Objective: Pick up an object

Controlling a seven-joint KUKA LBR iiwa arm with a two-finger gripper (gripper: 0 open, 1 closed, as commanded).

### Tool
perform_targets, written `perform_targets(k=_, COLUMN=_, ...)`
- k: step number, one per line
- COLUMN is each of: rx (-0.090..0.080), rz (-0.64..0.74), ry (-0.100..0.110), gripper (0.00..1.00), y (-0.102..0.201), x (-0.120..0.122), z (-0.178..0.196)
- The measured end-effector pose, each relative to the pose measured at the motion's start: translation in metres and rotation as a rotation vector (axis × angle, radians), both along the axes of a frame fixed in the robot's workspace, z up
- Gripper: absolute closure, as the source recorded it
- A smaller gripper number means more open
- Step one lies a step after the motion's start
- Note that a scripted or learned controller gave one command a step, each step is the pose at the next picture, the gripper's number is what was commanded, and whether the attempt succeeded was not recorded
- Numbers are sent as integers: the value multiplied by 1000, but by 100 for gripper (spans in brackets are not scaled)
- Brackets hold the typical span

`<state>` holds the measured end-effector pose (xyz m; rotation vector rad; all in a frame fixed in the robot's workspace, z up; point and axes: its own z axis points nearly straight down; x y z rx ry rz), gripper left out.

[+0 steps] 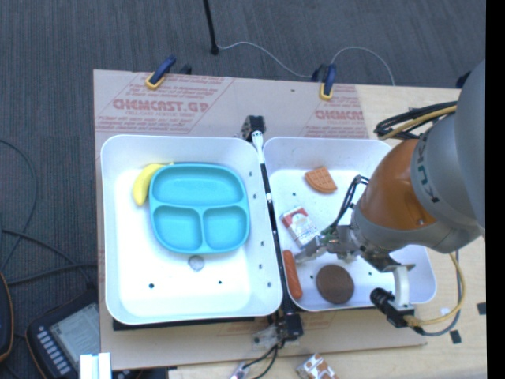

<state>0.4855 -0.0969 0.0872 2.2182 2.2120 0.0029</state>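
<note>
Carton (298,225): small, red-and-white, right bin | pincer (314,245): grip state unclear

The brown board (260,105) under the two bins carries red printing. At its upper left the words read "CHEMCAST GP" in outlined capitals, with a line of smaller red print beneath that is too fine to make out. At the upper right the same red lettering starts again as "CHEMCAS", cut off by the arm. The small red and white packet (299,224) bears print too small to read.
</note>
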Motion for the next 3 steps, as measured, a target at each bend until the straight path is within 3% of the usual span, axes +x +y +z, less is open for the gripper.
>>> perform_targets(k=3, rx=2, rz=2, ry=0, gripper=0, y=0, x=0, z=0)
